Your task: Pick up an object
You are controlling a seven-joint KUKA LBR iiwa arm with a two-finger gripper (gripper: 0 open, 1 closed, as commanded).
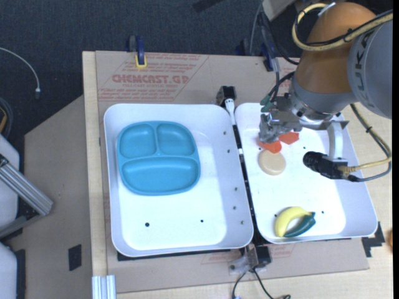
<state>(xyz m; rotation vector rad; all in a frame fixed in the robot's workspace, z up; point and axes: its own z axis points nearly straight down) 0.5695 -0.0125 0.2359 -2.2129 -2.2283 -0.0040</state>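
Directly beneath the gripper (272, 134) lies a red piece (278, 142); finger spread unreadable, hold unconfirmed; it should descend squarely, avoiding the tan disc (272, 163).

Gripper (272, 132) over red piece (280, 142) in right bin (355, 210); blue plate (159, 157) left

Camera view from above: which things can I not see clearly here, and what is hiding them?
- Gripper: the wrist above covers its fingers.
- Orange object: partly under the gripper, so its shape is unclear; contact cannot be judged.
- Dark green item beside the banana: too small to identify.
- Right bin: the arm hides its far corner.
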